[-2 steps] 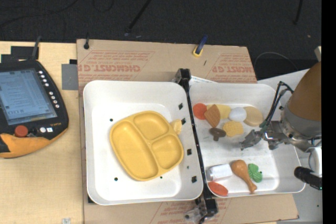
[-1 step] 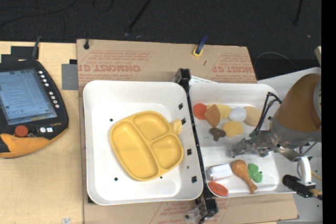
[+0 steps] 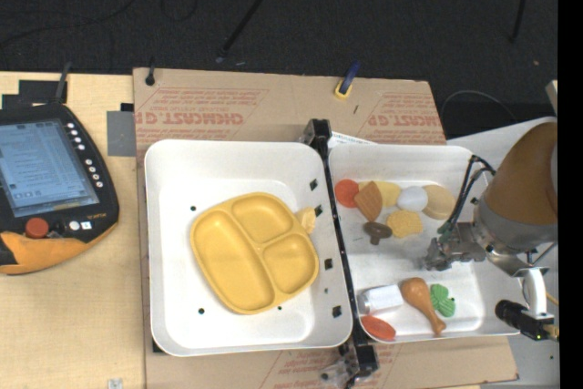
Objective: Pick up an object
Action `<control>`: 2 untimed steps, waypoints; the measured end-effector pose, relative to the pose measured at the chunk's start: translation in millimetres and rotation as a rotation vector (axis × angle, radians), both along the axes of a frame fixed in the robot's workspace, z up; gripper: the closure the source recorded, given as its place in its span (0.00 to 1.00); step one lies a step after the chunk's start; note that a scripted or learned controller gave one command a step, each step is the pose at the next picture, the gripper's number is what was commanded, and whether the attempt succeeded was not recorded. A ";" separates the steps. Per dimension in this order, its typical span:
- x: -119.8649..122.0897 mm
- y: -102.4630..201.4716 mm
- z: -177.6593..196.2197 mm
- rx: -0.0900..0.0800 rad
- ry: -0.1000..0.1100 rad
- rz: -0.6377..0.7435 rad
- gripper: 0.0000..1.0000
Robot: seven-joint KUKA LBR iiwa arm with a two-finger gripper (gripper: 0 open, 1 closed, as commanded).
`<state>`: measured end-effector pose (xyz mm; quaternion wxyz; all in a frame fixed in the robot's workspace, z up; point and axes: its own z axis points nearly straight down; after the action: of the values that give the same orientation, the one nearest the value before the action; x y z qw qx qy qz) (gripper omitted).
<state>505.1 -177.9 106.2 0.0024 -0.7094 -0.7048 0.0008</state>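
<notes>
The right bin (image 3: pixel 460 158) holds several toy foods: a red tomato (image 3: pixel 346 191), a brown pastry (image 3: pixel 369 199), a white egg (image 3: pixel 413 198), a beige piece (image 3: pixel 439 200), a yellow piece (image 3: pixel 404 223) and a small brown mushroom (image 3: pixel 378 232). Near its front lie a drumstick (image 3: pixel 422 296), a green piece (image 3: pixel 443 298), a white block (image 3: pixel 381 297) and a red piece (image 3: pixel 378 329). My gripper (image 3: pixel 444 252) hangs low over the right part of this bin, just right of the yellow piece and above the drumstick. I see nothing held in it.
The left bin (image 3: pixel 173 196) carries a yellow divided plate (image 3: pixel 255 250). A black divider (image 3: pixel 330 232) runs between the bins. A teach pendant (image 3: pixel 50 187) lies on the bench at the far left. The arm's grey and orange body (image 3: pixel 524 196) covers the right bin's right edge.
</notes>
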 end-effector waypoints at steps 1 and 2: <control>-3.2 0.4 62.1 -0.003 -0.008 0.007 1.00; -2.4 -0.7 114.9 -0.003 -0.008 0.006 1.00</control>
<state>502.6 -178.5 221.1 -0.0015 -0.7071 -0.7071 -0.0008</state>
